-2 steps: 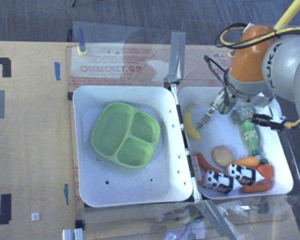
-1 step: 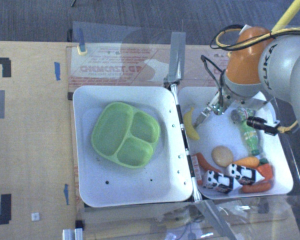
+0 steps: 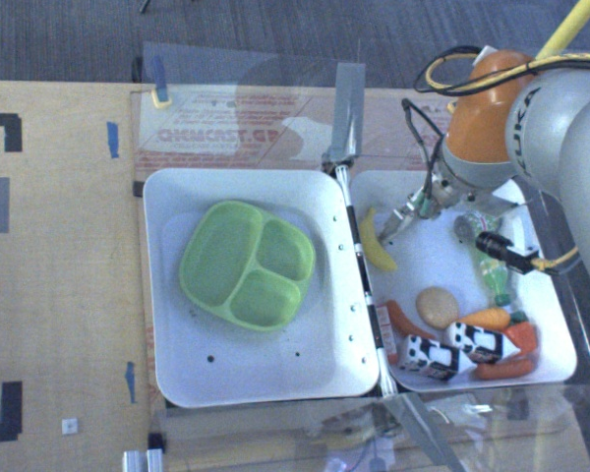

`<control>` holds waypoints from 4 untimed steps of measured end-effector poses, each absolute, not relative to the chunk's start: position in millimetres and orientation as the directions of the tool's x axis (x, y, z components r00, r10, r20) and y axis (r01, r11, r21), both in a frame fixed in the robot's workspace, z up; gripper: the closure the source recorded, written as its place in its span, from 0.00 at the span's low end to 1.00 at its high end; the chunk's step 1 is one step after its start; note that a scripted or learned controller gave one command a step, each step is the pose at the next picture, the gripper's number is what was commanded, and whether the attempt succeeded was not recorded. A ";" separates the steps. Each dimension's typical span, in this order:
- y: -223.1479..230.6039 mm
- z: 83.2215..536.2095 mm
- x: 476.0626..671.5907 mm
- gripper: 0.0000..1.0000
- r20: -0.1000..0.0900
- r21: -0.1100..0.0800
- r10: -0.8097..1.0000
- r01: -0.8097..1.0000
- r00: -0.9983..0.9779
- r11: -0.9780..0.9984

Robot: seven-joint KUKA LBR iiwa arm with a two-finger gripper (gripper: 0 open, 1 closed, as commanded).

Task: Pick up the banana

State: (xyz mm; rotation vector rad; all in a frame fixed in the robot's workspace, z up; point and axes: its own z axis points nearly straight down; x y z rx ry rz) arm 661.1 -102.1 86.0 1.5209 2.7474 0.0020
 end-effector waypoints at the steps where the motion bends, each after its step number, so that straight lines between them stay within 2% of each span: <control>1: -104.1 86.2 667.7 0.00 -0.003 0.005 0.972 0.972 -0.235 0.235; 2: -103.7 86.2 667.7 0.00 -0.003 0.005 0.972 0.972 -0.235 0.235; 3: -104.1 98.6 669.6 1.00 -0.006 0.011 0.972 0.972 -0.236 0.236; 4: -101.5 212.0 654.5 1.00 -0.002 0.004 0.994 0.994 -0.113 0.113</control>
